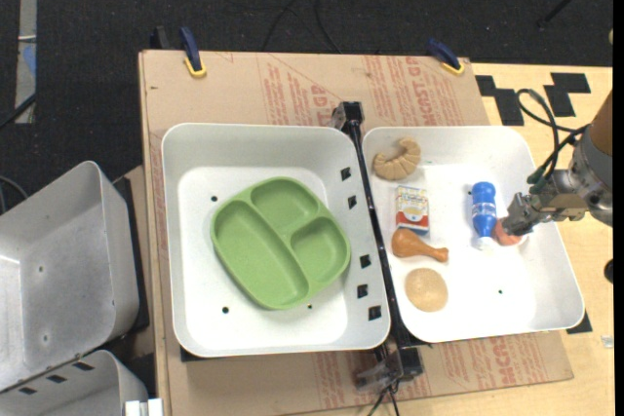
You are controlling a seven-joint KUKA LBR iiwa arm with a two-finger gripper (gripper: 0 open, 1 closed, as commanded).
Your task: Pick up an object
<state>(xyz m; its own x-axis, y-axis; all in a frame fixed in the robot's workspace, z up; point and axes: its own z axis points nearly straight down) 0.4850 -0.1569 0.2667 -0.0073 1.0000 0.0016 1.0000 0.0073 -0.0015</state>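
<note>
- Small reddish-orange object (508, 234): it lies on the floor of the right bin (546, 302), near that bin's right side, touching or just beside the blue bottle (483, 209). It looks like the thing being gone for.
- The pincer (519, 217) is down right at it, partly covering it (whether it is clenched or released I cannot tell from here, so I would not call it a hold).
- The blue bottle lies just to the left; further left sit a small carton (412, 208), a drumstick toy (419, 246), a round tan disc (426, 288) and a croissant (398, 159).
- The left bin (185, 151) carries a green divided plate (281, 242).
- Risks, as I judge them: the object is small and low, so the pincer may close above it or clip its edge and flick it away; the bottle sits so close that it could be knocked rolling or caught instead.
</note>
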